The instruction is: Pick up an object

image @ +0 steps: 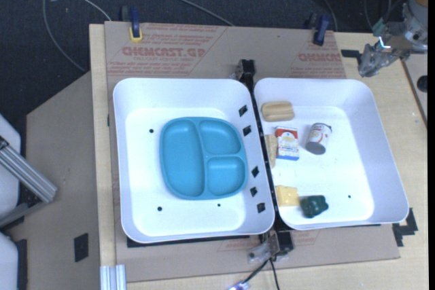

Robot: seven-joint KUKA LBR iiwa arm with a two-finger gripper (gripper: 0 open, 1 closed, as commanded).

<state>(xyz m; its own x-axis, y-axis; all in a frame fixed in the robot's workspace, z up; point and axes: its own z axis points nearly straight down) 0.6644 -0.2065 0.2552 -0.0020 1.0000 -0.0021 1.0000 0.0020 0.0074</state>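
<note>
two white bins, five small things on the right, gripper off past the far right corner

we looked down on two shallow white bins set side by side on a brown board. the left bin (129, 146) held a blue divided plate (202, 157), lying flat near its middle, with three compartments.

the right bin (370, 146) held everything small enough to pick up. a tan oblong block (277, 110) lay at the far left of that bin, near the divider. just nearer than it we saw a small red and white carton (287, 143), and to the right of the carton a small can (317, 138), tipped on its side. at the near left corner a yellow piece (286, 195) lay against the divider, and a dark green object (313, 206) sat just beside it to the right, close to the near wall.

the gripper (375, 59) hung outside the bins, above the board past the far right corner of the right bin, well apart from all five objects. it was small and blurred, so we could not tell how it stood, and we saw nothing in it.

two clamps, one blue and yellow clamp (135, 24) at the far left and one blue clamp (320, 28) at the far right, pinned the board's far edge.
</note>
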